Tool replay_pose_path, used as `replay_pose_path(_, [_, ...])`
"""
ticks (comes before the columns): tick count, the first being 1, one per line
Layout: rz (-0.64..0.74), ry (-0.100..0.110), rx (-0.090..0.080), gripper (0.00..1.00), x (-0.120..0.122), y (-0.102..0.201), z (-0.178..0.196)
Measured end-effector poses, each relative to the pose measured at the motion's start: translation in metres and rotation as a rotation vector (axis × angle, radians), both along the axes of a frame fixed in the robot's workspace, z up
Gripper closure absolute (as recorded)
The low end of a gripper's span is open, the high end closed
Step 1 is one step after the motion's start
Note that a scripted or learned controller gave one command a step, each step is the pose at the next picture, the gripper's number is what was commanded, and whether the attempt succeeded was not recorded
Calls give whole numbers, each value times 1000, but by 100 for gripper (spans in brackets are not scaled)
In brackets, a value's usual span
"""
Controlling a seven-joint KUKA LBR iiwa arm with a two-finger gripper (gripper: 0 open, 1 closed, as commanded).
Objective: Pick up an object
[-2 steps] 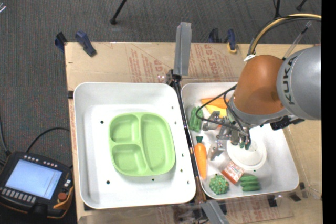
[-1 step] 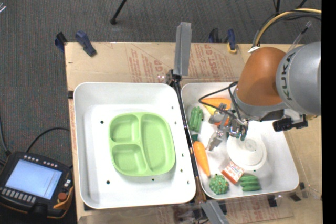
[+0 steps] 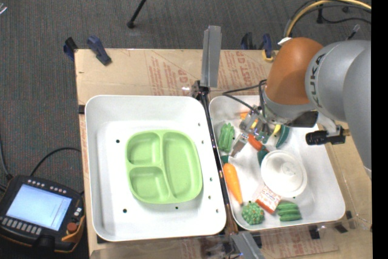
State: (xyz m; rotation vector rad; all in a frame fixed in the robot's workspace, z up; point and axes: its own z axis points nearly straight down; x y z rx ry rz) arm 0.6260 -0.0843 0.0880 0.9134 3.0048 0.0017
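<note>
1. Camera view looks down on the bench (image 3: 151,73), where two shallow white bins sit side by side — the left bin (image 3: 103,130) and the right bin (image 3: 327,191).
2. From the right, the grey arm (image 3: 345,82) with its orange band (image 3: 294,70) reaches over the right bin, and the end effector (image 3: 245,136) hangs low over the bin's upper-left part.
3. How far it is open cannot be told; whether it grips anything is also unclear.
4. It sits close above a small clutter: a green vegetable (image 3: 226,136) just to its left and an orange-red piece (image 3: 255,142) just beside it.
5. Elsewhere in the right bin lie a carrot (image 3: 233,182), a white round bowl (image 3: 284,173), a green bumpy ball (image 3: 253,213), a red-and-white packet (image 3: 268,198) and a green pod (image 3: 289,211).
6. A green divided plate (image 3: 163,167) lies in the left bin.
7. Writing — dark letters "KU" show on the arm; red print on the bench is unreadable.
</note>
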Motion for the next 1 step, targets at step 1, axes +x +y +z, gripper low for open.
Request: replay_pose_path(1, [-45,2,1,0,-7,2,-1])
